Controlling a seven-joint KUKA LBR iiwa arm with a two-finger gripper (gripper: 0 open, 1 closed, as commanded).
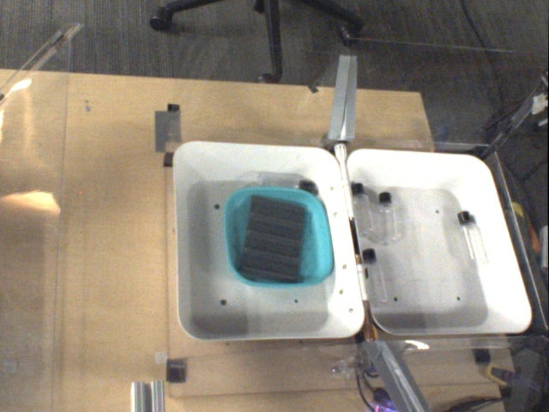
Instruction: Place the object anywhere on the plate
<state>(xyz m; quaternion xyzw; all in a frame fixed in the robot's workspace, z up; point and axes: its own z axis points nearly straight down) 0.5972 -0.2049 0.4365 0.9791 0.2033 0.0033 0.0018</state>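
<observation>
Nearest lies the pale wooden bench (86, 273), bearing the two white bins side by side. In the left bin (184, 256) sits a teal plate (322, 243), square with rounded corners. A dark grey ribbed block (274, 237) lies flat on it, slightly askew, and covers most of the plate's floor. By that lie, the task's object appears to be on the plate and the placing looks done.

Just behind the plate's far rim rests a small clear vial (292, 182) with a black cap. It is too faint to tell whether it touches the plate. The right bin (506, 256) holds more clear black-capped vials, one near its left wall (386, 217) and one towards its right (473, 234). An office chair base (270, 15) stands on the carpet beyond the bench.

How the jaws stand I cannot tell.

The risks are few, as I judge them. The block's near edge sits close to the plate's front lip, so a nudge could tip it over the rim. A second pick attempt here could lift the block off again or drag the light plate across the bin. The clear vials are hard to see and could be mistaken for bare bin floor.
</observation>
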